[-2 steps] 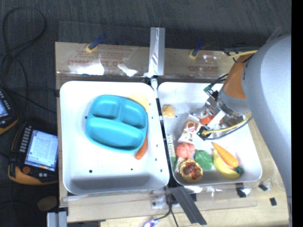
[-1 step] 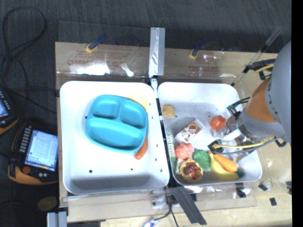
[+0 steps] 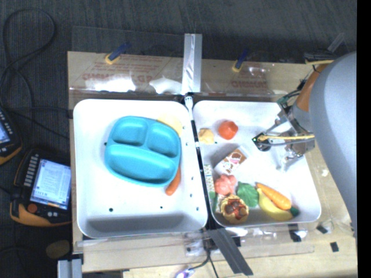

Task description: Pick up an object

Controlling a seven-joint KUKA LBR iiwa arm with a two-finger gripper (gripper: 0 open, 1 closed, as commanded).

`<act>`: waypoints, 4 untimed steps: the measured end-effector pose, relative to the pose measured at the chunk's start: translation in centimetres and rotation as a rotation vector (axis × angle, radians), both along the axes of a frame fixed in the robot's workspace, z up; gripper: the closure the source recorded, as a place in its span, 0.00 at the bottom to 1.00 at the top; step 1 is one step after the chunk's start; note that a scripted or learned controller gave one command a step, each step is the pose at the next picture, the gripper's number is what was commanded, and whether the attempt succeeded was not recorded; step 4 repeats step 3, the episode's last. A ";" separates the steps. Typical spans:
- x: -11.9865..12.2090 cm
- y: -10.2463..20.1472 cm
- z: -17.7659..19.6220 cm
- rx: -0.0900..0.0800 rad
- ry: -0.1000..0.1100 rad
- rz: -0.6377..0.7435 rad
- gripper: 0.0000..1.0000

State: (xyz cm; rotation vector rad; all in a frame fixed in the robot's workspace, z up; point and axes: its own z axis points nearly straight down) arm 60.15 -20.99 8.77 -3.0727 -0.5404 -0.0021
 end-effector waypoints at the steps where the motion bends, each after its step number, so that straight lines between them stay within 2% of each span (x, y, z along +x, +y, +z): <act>1: -6.6 -0.4 0.4 -0.009 -0.007 -0.119 0.00; 2: -8.5 0.1 2.2 -0.019 0.004 -0.103 0.00; 3: 0.5 0.6 0.0 -0.026 -0.006 -0.105 0.00; 4: 0.5 0.6 0.0 -0.026 -0.006 -0.105 0.00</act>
